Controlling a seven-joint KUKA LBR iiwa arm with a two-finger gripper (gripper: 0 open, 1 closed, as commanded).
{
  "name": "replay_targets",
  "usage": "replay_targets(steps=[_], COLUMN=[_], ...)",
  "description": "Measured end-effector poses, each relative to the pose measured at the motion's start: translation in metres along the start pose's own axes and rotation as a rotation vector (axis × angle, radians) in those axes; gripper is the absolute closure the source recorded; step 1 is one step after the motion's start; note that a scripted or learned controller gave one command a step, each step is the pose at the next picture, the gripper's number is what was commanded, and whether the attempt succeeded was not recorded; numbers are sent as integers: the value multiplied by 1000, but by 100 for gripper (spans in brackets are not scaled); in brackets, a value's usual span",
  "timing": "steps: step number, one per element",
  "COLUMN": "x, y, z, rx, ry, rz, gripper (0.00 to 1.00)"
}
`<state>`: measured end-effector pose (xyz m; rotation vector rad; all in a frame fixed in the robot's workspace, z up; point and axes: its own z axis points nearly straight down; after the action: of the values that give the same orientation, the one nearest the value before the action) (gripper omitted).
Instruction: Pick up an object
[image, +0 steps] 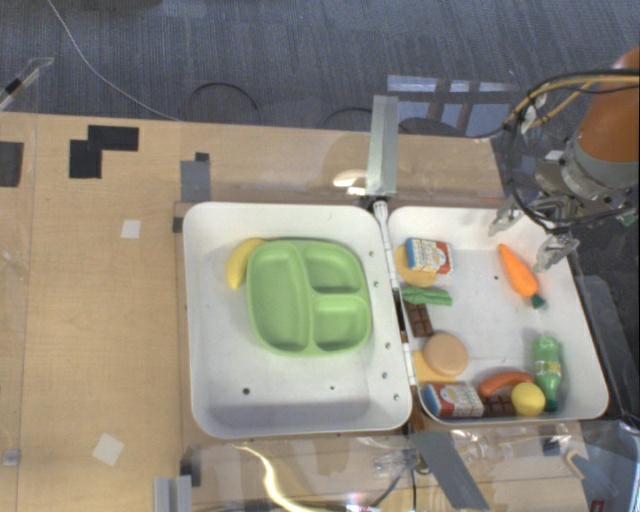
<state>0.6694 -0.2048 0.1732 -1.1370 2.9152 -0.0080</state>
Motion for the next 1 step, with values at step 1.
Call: replay_targets(steps=[1], x=[-3], y=[0], z=[84], rx=[-1], ry=[-1], rz=[2], gripper=[0])
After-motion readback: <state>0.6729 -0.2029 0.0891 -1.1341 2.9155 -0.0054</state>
